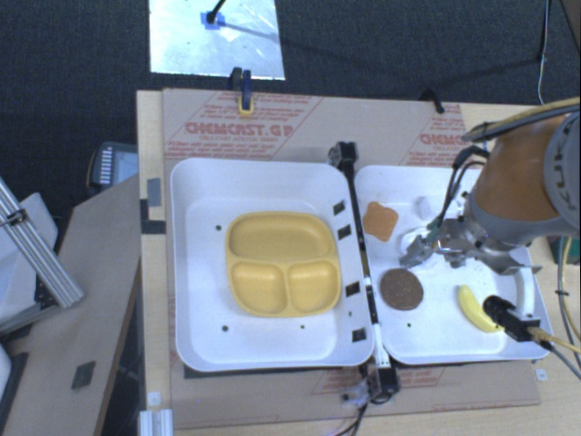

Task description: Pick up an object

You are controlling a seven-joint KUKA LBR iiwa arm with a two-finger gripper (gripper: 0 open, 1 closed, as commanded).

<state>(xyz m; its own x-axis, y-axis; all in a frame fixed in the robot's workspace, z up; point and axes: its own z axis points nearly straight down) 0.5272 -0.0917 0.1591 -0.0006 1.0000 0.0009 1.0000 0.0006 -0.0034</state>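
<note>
Hovering over the right shallow white bin point(427, 352), the grey two-finger gripper point(419, 248) has open, empty fingers just above a round brown cookie-like disc point(400, 290), with an orange toast-like square point(380, 221) behind it and a yellow banana point(476, 309) nearby.

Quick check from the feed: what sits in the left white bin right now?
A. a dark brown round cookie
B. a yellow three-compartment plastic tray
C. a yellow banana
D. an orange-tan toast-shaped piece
B: the yellow three-compartment plastic tray lies in the left white bin; the yellow banana, dark brown round cookie and orange-tan toast-shaped piece lie in the right white bin.
</note>
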